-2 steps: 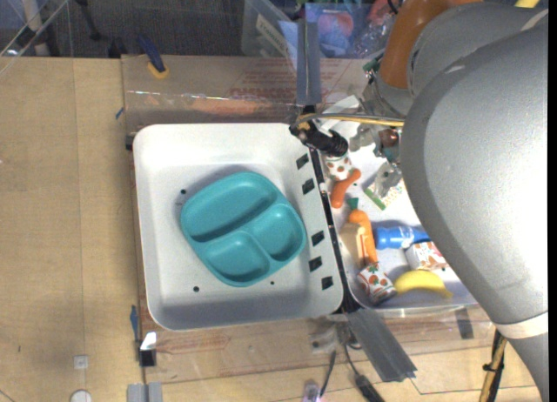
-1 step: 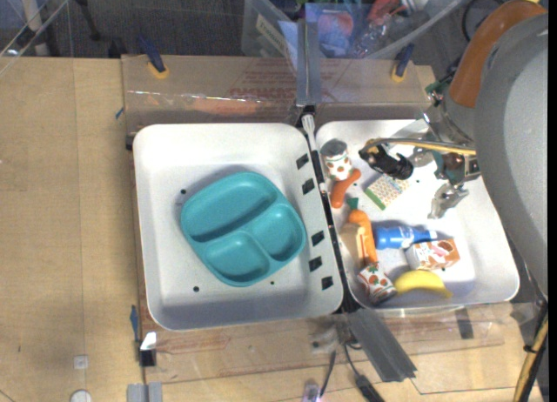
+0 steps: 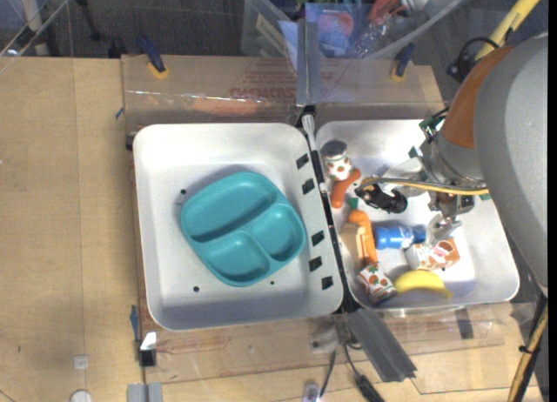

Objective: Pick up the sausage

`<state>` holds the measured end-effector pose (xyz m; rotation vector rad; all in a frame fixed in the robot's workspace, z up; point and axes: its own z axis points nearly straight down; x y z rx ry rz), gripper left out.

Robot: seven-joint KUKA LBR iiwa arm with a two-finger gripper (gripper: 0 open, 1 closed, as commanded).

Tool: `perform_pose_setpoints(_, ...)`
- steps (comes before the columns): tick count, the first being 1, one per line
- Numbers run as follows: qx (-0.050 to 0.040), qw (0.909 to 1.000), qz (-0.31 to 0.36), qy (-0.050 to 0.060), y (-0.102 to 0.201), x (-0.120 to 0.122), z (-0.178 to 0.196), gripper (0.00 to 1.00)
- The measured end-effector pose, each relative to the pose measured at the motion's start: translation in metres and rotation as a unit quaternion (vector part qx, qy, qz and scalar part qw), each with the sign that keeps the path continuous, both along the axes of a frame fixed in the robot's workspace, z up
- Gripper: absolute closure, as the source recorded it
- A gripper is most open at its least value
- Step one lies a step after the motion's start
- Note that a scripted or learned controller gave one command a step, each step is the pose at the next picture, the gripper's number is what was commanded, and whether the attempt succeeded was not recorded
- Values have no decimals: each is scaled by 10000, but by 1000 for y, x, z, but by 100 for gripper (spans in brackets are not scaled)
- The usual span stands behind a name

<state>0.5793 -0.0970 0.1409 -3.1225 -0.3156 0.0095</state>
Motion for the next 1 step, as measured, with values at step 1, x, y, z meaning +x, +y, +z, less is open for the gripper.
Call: perform_pose_setpoints(1,-24,9961,852,-215,-13,-41,-28,0)
